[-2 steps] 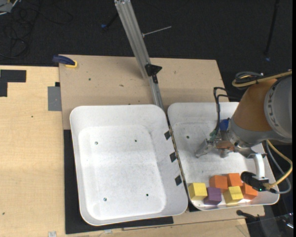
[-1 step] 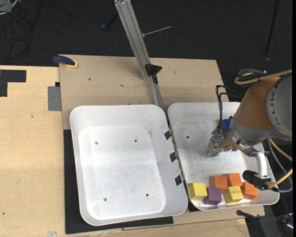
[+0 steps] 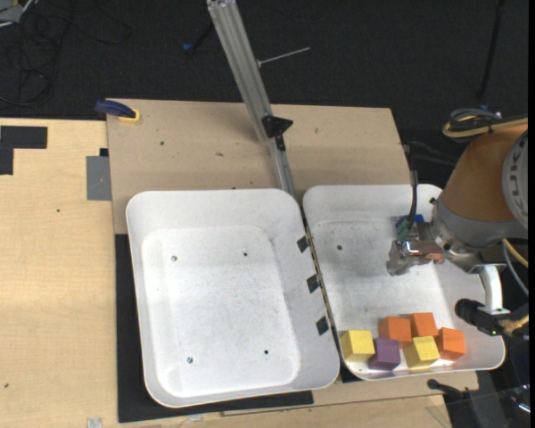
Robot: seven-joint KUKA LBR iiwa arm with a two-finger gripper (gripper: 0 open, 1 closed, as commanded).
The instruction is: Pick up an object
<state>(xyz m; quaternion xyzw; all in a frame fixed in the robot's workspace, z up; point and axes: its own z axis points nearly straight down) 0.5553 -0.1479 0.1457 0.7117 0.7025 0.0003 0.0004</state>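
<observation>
Landmark: right bin (image 3: 339, 205). Six small blocks sit bunched in its near corner, against the front wall: yellow block (image 3: 358, 343) at the end nearest the divider, purple block (image 3: 388, 353) touching it, a second yellow (image 3: 421, 352) just past that, and three orange blocks (image 3: 396, 329) (image 3: 423, 324) (image 3: 451, 342) behind and to the outer side. Several touch one another; gaps between them are too small to judge. The gripper (image 3: 404, 257) hangs over the bin's middle, nearer its outer wall, well apart from the cluster and above bare floor. Jaw state: cannot tell, the view looks down on the wrist and the tips blur together; nothing is visibly held. Left bin (image 3: 152, 212) lies across the divider from the blocks. Handling estimate: the blocks look like rigid painted wood or foam cubes, light, not fragile, with flat matte faces that should give fair friction and no crush risk. Best hold is probably across two opposite flat sides, square on, low enough to seat on the faces and not on an edge. The first yellow block looks the easiest target, since its divider side seems open; those packed in the middle leave little room for a jaw, and the front wall may block a descent close to it.
</observation>
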